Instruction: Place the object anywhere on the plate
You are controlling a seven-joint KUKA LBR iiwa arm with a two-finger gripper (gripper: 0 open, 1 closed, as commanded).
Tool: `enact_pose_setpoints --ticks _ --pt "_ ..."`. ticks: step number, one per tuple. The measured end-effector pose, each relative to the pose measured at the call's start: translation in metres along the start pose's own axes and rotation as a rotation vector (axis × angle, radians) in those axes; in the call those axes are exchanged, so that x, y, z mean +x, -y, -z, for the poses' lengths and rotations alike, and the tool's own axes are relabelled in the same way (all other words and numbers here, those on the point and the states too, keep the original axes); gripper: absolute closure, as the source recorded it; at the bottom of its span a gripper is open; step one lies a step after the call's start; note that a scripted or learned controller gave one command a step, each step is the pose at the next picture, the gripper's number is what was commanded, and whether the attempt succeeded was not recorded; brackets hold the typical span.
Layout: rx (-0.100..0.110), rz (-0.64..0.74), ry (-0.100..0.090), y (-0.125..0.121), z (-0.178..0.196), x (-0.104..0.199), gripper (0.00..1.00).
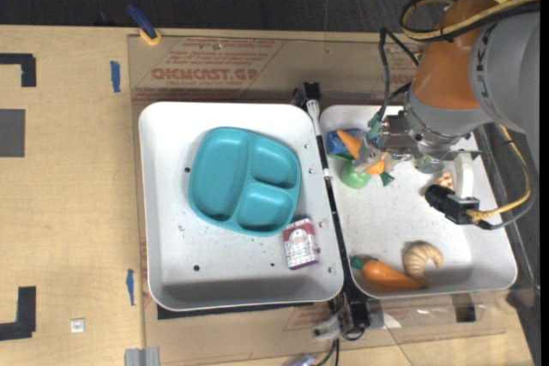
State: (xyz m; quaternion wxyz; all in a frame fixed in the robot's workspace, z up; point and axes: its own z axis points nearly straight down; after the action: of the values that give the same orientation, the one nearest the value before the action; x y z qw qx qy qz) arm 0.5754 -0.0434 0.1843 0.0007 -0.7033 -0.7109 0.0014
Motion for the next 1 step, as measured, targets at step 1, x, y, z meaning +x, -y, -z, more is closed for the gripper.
enact_pose_setpoints --ticks 1 --pt "0.0 0.0 0.0 -0.0001 0.0001 0.0 0.0"
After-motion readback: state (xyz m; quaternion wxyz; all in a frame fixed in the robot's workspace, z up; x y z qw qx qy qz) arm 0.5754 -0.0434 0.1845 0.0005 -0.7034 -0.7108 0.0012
